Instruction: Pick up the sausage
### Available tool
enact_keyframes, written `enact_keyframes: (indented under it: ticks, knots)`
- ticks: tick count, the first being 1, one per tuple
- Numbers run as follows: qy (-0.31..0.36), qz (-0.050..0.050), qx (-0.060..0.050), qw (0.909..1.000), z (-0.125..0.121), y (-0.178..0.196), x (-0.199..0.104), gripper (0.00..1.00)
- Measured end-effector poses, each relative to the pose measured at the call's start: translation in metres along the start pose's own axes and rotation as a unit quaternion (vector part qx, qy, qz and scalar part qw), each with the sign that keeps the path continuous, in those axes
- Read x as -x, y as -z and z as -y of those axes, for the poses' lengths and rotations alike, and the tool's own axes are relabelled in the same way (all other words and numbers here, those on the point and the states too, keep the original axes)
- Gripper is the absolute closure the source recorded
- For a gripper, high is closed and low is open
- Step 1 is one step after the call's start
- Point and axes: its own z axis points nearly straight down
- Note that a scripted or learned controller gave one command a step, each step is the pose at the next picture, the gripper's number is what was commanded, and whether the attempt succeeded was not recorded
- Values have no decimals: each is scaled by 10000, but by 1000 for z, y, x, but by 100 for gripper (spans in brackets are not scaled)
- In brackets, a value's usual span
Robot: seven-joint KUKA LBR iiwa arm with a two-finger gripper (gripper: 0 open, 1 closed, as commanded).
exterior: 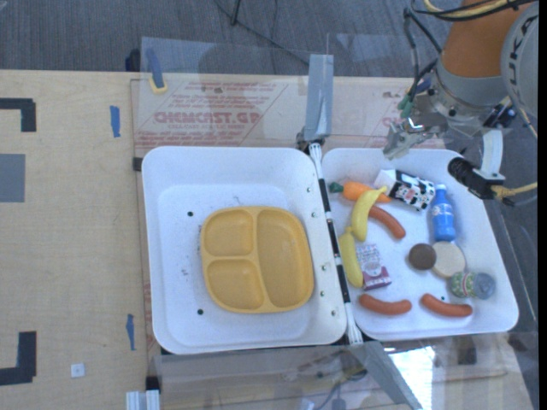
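Lying flat — 3 glossy red-orange sausages (pixel 386 306) in right bin (pixel 504 306).

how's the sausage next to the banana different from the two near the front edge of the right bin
The upper sausage lies diagonally, touching the banana; the front sausages lie nearly level, apart from it. The upper one sits mid-bin, the front pair by the near wall. All three look alike: reddish-orange, similar size.

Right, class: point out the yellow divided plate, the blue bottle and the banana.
yellow divided plate (pixel 256 259), camera view, on its central ridge.
blue bottle (pixel 443 219), camera view, mid-body.
banana (pixel 363 212), camera view, middle of its curve.
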Motion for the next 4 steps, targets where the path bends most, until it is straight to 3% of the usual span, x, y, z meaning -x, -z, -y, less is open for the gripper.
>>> enact_keyframes:
  ticks: [1,2,3,4]
  knots:
    - [3,0,-1,10000,0,0,0,0]
    - [-355,6,11,9994,-12,151,-21,0]
    - [101,-4,-4,9999,-8,-47,-4,0]
    - [145,6,26,9999,80,-146,39,0]
